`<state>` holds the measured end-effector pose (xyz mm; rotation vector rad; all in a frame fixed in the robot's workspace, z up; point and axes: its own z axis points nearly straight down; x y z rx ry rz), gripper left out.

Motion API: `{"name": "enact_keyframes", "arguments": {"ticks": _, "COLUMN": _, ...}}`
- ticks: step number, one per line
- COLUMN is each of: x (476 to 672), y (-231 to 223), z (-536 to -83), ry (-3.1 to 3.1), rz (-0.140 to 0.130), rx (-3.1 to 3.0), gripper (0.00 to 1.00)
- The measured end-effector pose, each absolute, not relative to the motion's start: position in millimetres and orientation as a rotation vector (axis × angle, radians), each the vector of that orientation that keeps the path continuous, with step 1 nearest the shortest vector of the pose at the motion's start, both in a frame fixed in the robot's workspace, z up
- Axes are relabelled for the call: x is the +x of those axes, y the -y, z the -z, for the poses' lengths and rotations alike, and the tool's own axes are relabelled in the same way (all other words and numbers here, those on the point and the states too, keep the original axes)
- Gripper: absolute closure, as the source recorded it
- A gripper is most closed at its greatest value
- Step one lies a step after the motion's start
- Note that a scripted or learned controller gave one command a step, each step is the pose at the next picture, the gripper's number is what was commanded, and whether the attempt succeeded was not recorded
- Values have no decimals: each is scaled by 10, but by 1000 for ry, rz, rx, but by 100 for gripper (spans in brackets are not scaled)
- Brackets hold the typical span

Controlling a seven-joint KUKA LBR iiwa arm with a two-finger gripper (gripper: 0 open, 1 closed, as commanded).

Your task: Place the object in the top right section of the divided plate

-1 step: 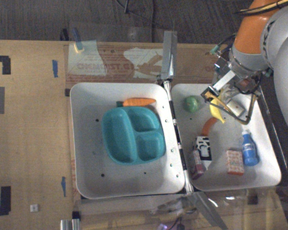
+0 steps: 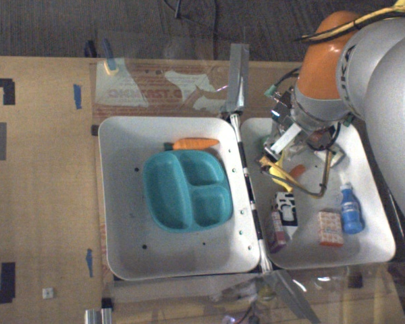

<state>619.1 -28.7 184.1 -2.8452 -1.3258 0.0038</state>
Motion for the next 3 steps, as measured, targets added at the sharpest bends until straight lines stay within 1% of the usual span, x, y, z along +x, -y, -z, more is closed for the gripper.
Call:
{"name": "enact_keyframes", "arguments": {"ticks": 1, "x": 5698, "y": -205, "z": -1840, "ry": 1545, "rz": -4, "rx": -2731, "gripper": 100}}
{"name": "enact_keyframes", "arguments": {"ticks": 2, "x": 5345, "y": -293, "z": -2133, "ry": 1945, "rz": -3, "rx": -2463, "gripper": 100}}
{"name": "enact_keyframes", "arguments": {"ticks": 3, "x": 5347, "y": -286, "z": -2133, "ry": 1944, "rz": -2, "rx": -2465, "gripper": 0}}
